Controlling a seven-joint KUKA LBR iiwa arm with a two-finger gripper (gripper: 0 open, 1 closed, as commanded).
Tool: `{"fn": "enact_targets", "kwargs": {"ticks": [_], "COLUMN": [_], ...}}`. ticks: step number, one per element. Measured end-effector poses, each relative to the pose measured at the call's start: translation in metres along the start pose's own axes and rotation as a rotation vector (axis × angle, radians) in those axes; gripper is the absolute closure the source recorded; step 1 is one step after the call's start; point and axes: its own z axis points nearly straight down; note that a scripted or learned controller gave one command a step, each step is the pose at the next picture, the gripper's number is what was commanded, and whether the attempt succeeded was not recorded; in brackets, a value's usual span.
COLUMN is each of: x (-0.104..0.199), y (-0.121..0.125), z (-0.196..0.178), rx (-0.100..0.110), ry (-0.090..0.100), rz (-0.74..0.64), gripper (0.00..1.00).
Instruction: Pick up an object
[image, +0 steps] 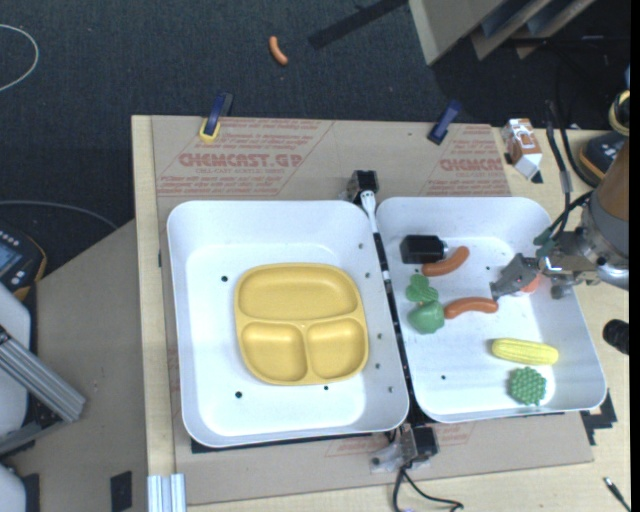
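Grey end effector (515, 279) above right bin (570, 335)

Divided plate (300, 322) in left bin (200, 235) — toy foods (470, 307) in right bin (470, 395).

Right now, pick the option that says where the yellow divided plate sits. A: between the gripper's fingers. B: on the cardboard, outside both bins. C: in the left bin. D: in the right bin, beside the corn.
C: the yellow divided plate lies flat in the middle of the left bin, apart from the toy food in the right bin.
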Motion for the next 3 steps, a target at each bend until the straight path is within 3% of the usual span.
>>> {"fn": "enact_targets", "kwargs": {"ticks": [1, 3], "x": [0.0, -0.004], "y": [0.003, 0.004], "z": [-0.007, 0.085], "rx": [-0.014, -0.008], "ry": [-0.003, 0.0], "rz": [-0.003, -0.004], "gripper": [0.0, 0.0]}}
